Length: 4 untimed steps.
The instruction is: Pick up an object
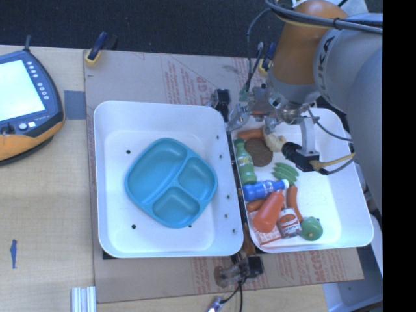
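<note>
Gripper: I see my gripper (276,125) at the right bin's (344,200) 11 o'clock; grip, I cannot tell.
Orange bottle (268,213): bin's 7 o'clock, cap pointing to 1 o'clock.

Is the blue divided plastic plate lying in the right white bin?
No, the blue divided plastic plate lies in the left white bin.
</note>
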Motion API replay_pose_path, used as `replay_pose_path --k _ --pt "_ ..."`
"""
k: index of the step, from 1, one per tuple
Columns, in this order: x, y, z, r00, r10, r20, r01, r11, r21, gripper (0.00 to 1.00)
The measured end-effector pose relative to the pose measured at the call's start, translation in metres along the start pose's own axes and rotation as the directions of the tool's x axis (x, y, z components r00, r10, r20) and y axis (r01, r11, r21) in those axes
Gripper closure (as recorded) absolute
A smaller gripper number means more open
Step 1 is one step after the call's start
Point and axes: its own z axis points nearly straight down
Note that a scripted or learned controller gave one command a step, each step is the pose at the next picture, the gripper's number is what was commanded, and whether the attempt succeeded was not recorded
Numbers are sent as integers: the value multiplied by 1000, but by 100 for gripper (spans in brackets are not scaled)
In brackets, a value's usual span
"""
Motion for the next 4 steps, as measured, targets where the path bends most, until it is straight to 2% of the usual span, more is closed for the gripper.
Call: replay_pose_path --k 1,2,3,4 --pt "-42 23 0 1000 3 -1 -3 1000 -1 0" --pt "-82 6 90 1000 2 -1 -2 1000 -1 0" --pt "-86 23 100 1000 0 -1 0 1000 2 0" --pt "-86 23 89 1000 -3 -1 3 1000 3 100"
